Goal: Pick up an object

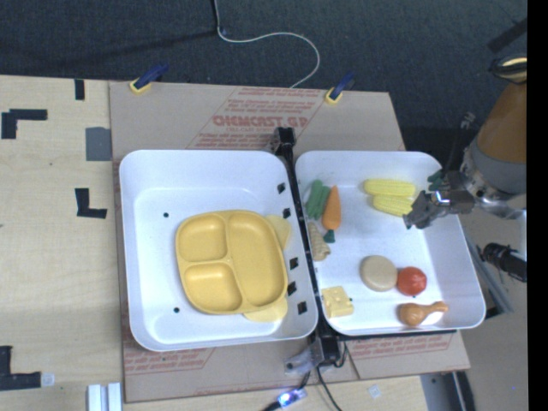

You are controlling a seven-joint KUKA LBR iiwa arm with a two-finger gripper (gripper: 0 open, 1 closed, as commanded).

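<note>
One corn cob (390, 195), beside end effector (423, 211)

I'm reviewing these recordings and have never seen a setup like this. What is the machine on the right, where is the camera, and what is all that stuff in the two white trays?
The camera is fixed above a bench and looks down at a slant. The grey machine with an orange band is a robot arm reaching in from the right; its claw hangs over the right bin, beside a toy corn cob. Nothing shows between the claw's fingers.

The left bin holds a yellow divided plate. The right bin holds toy food: the corn, a carrot, a green vegetable, a beige round piece, a red tomato, a drumstick and a yellow cheese block.
</note>
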